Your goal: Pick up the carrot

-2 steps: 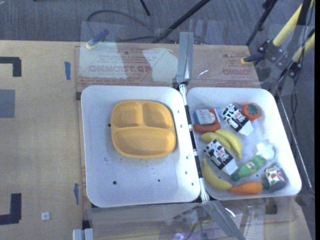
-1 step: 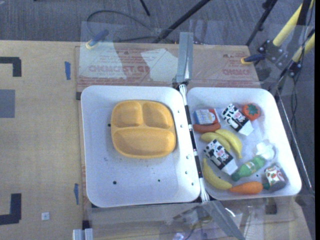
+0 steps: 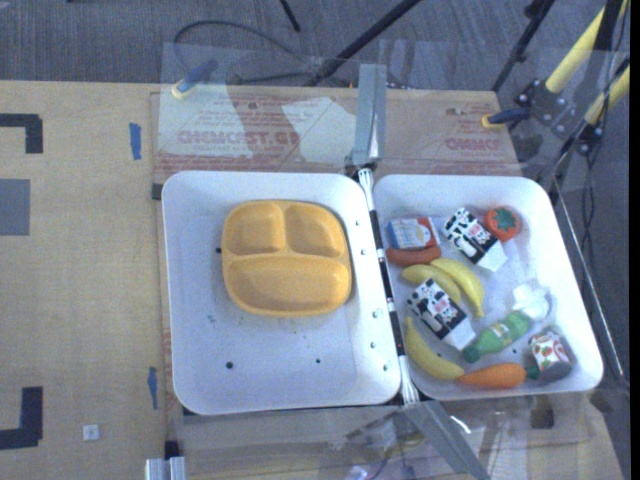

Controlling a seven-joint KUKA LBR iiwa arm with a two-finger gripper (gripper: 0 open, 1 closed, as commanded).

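The carrot (image 3: 491, 375) lies lengthwise along the near wall of the right bin (image 3: 570, 230) (just beside the green bottle (image 3: 497, 335)); the claw's state I cannot tell.

Yellow divided plate (image 3: 286, 258) sitting in the left bin (image 3: 190, 298), right bin (image 3: 575, 298) crowded, two bananas (image 3: 460, 280) near the middle, cow-patterned cartons (image 3: 437, 308) beside them, green bottle (image 3: 497, 336) tilted toward the near edge, tomato (image 3: 503, 222) in the far right corner
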